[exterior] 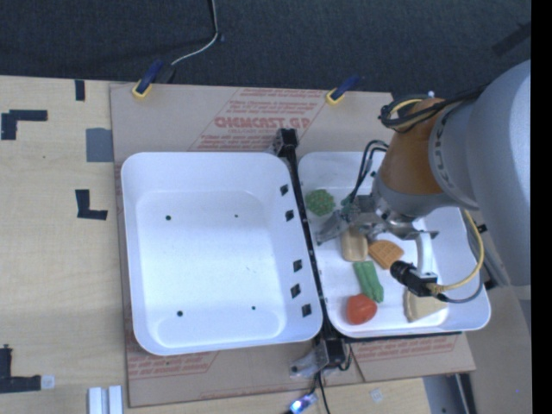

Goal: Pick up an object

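Several small objects are sitting in the right bin [466, 316]: a green leafy piece [320, 201] near the divider, a tan block [353, 247], an orange piece [385, 252], a green pod-shaped piece [368, 279], a red round piece [361, 309] and a pale wedge [421, 305] at the near right corner. I'm seeing the gripper [341, 224] hanging low between the green leafy piece and the tan block, close to both; whether its tips are spread or closed I cannot tell, and I'm seeing nothing clearly gripped. The arm [448, 158], grey with an orange band, is reaching in from the right over that bin. The left bin [138, 257] is lying just beside it, black clips [297, 266] running along the shared edge. Both bins are resting on a cardboard sheet [250, 119] printed in red, partly readable as "CHEMCAST GP", clamped at the far edge by two blue-yellow clamps [148, 78]. I'm seeing a light wood bench [52, 257] with black tape marks, dark floor beyond, and a white cable [203, 46].
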### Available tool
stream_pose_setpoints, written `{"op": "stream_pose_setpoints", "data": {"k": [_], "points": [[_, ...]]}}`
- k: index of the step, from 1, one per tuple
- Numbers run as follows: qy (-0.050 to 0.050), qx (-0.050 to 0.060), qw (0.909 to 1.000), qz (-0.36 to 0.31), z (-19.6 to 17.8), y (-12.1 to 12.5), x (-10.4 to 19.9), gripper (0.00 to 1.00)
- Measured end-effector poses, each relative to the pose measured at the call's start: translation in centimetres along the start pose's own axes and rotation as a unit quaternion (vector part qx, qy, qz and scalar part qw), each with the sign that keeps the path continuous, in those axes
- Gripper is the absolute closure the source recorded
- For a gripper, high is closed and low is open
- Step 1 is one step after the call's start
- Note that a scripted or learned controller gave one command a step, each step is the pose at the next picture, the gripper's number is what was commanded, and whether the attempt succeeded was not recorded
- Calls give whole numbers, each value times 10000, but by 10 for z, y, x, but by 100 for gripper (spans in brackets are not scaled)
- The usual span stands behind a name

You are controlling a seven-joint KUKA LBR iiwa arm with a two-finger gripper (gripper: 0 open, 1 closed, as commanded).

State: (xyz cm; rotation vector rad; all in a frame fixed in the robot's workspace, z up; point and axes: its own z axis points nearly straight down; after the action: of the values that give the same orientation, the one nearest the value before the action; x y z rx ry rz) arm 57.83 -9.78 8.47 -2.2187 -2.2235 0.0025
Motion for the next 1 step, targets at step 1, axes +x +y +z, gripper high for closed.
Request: {"op": "stream_pose_setpoints", "data": {"k": [1], "points": [[-4,-24,10000,6,-1,49,-38,0]]}}
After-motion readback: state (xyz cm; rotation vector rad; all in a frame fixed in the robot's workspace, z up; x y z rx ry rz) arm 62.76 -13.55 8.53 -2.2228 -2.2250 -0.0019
